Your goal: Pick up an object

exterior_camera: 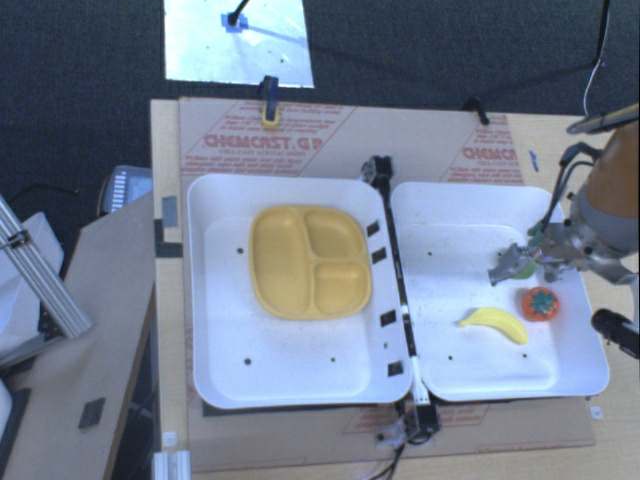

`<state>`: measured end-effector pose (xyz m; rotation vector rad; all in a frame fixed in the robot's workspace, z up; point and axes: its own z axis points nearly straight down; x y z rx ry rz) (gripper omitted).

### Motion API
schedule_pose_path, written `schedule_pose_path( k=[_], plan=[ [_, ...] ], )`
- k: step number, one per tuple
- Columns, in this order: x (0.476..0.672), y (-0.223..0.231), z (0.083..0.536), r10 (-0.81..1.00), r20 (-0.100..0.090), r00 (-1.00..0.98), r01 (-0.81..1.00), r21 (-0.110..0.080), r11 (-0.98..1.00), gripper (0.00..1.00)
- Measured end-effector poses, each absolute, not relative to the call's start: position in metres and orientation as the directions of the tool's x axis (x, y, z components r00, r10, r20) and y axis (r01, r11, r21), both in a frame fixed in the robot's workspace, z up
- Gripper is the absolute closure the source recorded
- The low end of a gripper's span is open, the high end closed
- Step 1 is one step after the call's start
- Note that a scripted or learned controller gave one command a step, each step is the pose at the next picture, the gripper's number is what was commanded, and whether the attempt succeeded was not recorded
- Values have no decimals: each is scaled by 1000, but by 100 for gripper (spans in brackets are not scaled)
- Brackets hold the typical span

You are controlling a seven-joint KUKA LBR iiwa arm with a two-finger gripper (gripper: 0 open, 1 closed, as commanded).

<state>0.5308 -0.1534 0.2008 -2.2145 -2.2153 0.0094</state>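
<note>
A yellow banana point(494, 323) lies in the right bin point(450, 368), toward its front right. Just up and right of it sits a small red-orange tomato-like fruit point(540, 304) with a green top. My gripper point(512, 264) reaches in from the right and hangs over the right bin, left of and slightly above the fruit, a short way up from the banana. Nothing shows between its fingertips. A yellow three-compartment plate point(308, 261) rests in the left bin point(225, 358).
A black divider strip point(392, 278) with clips runs between the two bins. The arm's grey body with its orange band point(610, 198) stands over the right bin's right rim. Cardboard point(330, 138) lies under the bins.
</note>
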Motion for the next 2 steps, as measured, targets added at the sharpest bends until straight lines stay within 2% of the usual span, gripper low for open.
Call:
schedule_pose_path(
  k=[1, 2],
  plan=[
    [534, -153, 207, 1000, 0, -4, 1000, 1, 4, 0],
    [540, -149, 147, 1000, 1, -2, 1000, -3, 2, 0]
  ],
)
